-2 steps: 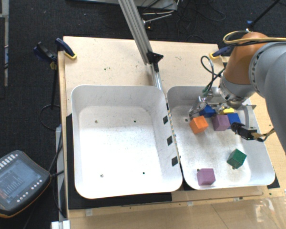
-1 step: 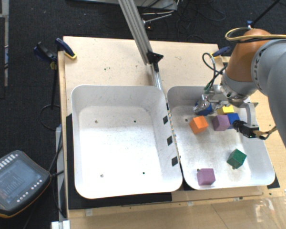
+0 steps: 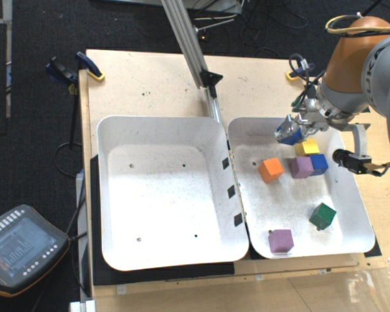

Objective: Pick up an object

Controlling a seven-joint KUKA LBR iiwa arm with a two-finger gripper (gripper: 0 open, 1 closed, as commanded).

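Fingers' state? Honestly couldn't tell; the gripper was a blur hovering in the right bin, just beside the yellow block and purple block.

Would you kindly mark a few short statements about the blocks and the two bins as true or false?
1. All the blocks lie in the right bin. True.
2. The orange block touches the green block. False: they lie well apart.
3. Two purple blocks are present. True: one beside the blue block, one near the front rim.
4. The gripper hovers over the left bin. False: it is over the right bin's far end.
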